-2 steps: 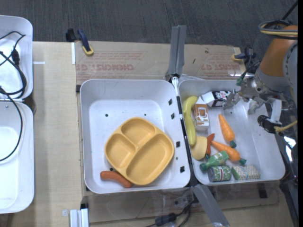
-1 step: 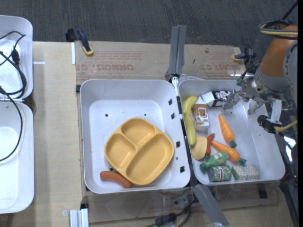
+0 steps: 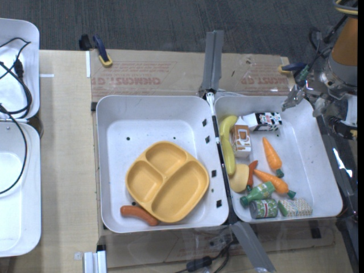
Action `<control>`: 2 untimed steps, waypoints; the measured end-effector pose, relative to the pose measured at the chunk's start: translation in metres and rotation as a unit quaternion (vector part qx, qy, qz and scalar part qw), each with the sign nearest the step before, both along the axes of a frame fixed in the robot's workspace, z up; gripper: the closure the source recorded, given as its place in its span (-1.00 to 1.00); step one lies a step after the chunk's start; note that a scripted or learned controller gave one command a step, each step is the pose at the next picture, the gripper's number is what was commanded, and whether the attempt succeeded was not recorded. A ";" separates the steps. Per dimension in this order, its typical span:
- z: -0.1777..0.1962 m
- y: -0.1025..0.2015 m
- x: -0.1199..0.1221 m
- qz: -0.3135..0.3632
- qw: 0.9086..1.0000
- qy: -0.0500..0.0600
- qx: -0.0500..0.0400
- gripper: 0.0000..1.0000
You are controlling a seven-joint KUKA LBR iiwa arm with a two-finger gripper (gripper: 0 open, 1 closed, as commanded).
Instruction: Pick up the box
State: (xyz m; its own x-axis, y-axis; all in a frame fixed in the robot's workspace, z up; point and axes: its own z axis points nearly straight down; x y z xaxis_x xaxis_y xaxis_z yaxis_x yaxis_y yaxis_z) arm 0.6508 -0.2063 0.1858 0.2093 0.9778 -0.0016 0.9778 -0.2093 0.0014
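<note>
**Pincer poised at the bin's far corner — box not yet taken**

The pincer (image 3: 300, 98) is seen above the far right corner of the right bin (image 3: 324, 169), its thin fingers spread apart with nothing between them. Just beside it, toward the bin's middle, a small black-and-white carton (image 3: 267, 120) is found lying on its side. A little further off, the box (image 3: 242, 139) is seen — a small white and orange carton, flat on the bin floor, with printed faces and crisp edges.

Trouble is judged likely from crowding. The box is pressed against a banana (image 3: 227, 144) on its far side, so a finger could be blocked there or the fruit caught as well. The black-and-white carton is nearer and similar in shape, so it could be seized by mistake. Well beyond, carrots (image 3: 272, 155), a green bottle (image 3: 259, 192) and a can (image 3: 263, 209) are heaped. In the left bin (image 3: 108, 169), a yellow divided plate (image 3: 166, 181) is seen.
</note>
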 end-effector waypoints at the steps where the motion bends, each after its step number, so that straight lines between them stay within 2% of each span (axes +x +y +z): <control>1: -0.059 0.115 -0.020 0.030 1.000 0.002 0.001 -1.00; 2: -0.035 0.007 -0.065 0.098 0.995 0.001 0.000 -1.00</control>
State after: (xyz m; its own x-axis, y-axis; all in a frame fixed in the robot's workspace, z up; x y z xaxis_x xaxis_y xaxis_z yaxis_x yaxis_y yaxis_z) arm 0.5857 -0.1993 0.1504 0.0155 0.9999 -0.0014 0.9999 -0.0155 -0.0011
